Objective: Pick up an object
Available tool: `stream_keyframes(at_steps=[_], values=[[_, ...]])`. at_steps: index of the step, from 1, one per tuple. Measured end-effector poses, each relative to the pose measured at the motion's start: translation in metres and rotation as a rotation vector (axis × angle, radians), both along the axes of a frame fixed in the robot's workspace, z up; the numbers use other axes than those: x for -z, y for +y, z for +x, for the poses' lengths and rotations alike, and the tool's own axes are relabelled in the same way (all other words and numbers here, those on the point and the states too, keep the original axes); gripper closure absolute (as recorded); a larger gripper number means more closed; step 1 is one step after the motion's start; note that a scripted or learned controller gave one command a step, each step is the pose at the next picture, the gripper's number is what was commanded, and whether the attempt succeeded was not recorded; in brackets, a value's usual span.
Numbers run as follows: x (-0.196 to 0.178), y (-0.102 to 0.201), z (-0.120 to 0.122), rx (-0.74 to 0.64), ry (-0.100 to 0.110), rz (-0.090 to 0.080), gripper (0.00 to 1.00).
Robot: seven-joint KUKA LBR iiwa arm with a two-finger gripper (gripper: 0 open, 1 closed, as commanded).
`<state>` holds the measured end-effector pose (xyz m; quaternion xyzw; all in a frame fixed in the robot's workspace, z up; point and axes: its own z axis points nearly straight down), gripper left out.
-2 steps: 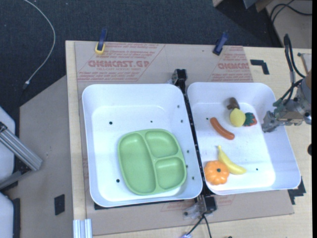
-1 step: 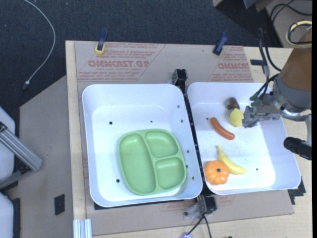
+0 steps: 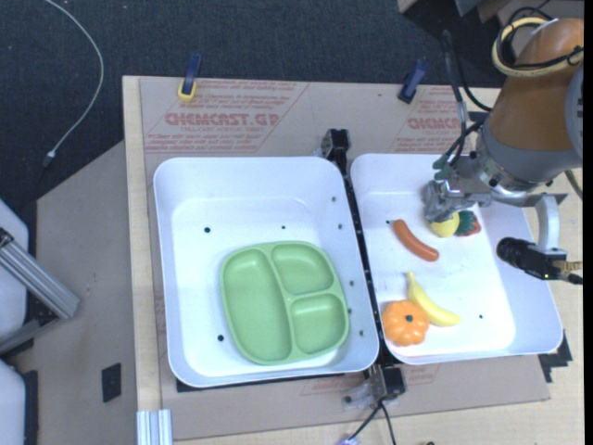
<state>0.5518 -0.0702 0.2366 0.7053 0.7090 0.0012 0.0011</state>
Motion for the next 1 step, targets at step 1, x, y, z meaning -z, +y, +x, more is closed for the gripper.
stream_keyframes(at_steps=[1], values=[[-0.0073,0.0507,0.0272,-0.002,-0.001,0.001,1.0]])
